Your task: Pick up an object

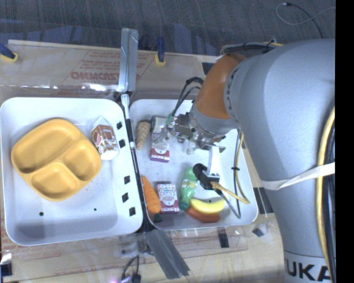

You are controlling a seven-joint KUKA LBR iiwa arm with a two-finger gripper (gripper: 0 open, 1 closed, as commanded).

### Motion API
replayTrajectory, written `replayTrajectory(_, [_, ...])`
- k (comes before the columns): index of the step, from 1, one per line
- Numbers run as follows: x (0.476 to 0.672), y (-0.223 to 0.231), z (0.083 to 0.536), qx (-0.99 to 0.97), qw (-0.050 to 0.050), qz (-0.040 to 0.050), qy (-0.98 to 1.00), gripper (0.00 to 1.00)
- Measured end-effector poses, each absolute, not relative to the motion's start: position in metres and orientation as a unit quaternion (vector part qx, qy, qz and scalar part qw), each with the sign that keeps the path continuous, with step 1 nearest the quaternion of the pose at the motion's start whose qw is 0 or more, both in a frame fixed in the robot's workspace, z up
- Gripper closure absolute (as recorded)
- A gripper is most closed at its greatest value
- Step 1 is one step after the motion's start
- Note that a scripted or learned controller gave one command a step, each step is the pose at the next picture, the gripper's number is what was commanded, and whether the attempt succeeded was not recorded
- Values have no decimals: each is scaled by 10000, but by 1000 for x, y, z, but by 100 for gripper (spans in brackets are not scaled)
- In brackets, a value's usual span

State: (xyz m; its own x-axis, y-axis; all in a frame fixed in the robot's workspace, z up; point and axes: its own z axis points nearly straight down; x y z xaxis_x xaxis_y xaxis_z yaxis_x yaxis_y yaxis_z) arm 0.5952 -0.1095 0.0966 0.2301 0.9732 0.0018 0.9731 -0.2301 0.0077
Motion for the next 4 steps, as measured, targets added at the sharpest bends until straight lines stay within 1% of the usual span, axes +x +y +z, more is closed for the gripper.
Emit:
replayTrajectory(1, [586,-120,97,8455,3,39,5339,0])
replayTrajectory(2, [535,-143,162,8099,-27,-15,5866,0])
replayTrajectory(3, [511,-131,90,7881,-22,-14,6156,0])
replayTrajectory(4, [511,-132,100,7873,-29,-21,6166,100])
